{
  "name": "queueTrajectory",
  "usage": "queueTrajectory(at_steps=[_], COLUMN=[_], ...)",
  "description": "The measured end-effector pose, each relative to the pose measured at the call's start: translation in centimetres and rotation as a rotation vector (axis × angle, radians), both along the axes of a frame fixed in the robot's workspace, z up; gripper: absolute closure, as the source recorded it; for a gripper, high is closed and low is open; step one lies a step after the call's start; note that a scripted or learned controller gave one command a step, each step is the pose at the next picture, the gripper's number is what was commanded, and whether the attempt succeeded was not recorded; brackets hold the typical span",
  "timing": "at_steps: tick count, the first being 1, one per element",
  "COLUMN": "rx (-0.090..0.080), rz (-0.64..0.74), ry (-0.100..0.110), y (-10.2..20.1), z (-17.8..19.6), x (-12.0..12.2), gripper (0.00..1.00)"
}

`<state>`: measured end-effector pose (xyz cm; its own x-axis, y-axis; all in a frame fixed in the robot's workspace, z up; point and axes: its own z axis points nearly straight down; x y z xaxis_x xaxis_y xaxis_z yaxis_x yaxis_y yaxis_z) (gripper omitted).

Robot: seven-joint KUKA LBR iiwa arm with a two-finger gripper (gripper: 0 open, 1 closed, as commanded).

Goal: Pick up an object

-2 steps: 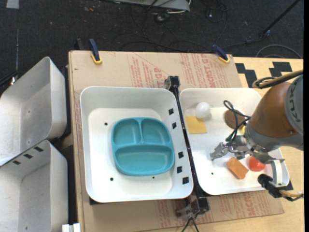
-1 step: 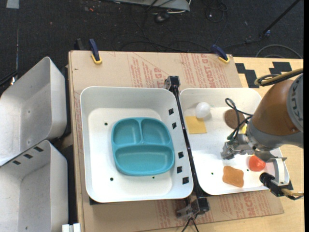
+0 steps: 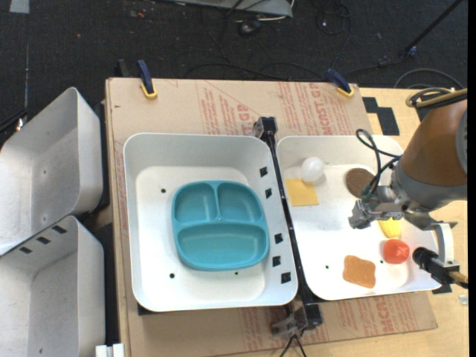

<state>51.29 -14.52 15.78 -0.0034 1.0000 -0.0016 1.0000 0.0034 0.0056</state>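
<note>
The right bin (image 3: 327,274) holds a white ball (image 3: 312,169), a yellow cheese slice (image 3: 302,193), a brown round disc (image 3: 359,181), a small yellow piece (image 3: 390,227), a red tomato (image 3: 396,252) and an orange toast-like piece (image 3: 360,271). My gripper (image 3: 364,216) hangs low over the middle right of this bin. It sits just left of the yellow piece and below the brown disc. The gripper's grey body partly covers the top of the yellow piece. Nothing shows in its grasp.
The left bin (image 3: 149,274) holds a teal divided plate (image 3: 220,224). A black divider with clamps (image 3: 279,199) runs between the two bins. Two white tubs (image 3: 44,199) stand off the bench at the left. Cables (image 3: 379,158) trail from the arm over the right bin's back corner.
</note>
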Motion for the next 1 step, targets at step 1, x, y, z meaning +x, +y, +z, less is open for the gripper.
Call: queueTrajectory(at_steps=[1], rx=[0.0], rz=[0.0], ry=[0.0], y=[-0.09], z=[4.65], x=[0.95], gripper=[1.0])
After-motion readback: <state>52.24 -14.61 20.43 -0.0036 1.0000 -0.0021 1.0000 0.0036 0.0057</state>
